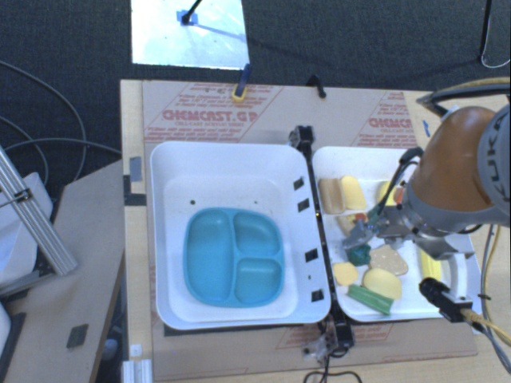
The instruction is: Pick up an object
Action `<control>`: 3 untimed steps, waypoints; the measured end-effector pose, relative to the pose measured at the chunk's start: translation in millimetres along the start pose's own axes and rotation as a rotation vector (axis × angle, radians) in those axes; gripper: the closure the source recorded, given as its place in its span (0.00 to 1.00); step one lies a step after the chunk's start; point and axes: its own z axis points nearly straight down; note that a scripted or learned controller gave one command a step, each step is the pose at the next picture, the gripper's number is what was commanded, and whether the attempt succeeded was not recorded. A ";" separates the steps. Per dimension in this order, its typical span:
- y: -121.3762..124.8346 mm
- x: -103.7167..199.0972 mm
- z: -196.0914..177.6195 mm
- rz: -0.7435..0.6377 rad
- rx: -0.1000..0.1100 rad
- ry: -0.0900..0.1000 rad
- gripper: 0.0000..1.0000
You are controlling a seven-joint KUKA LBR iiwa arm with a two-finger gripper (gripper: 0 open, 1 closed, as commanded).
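Orange-banded arm (459,162) low over right bin (471,298), claw (361,234) among toy food; reaching step; grip state unclear; next: close, lift.

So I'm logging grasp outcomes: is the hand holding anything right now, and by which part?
Cannot be told. The hand is low in the right bin, right at a dark green piece, but no item is clearly seen between its fingertips.

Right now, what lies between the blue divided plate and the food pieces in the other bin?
In the camera view, between the blue divided plate and the food pieces lie bare white bin floor and the two bins' adjoining walls with black clips.
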 end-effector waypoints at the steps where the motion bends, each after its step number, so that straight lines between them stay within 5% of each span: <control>1: 19.4 -60.7 56.7 0.006 0.004 -0.002 0.00; 2: 17.5 -28.7 105.3 -0.001 -0.005 -0.006 0.00; 3: 20.5 -28.5 91.1 0.000 -0.011 -0.002 1.00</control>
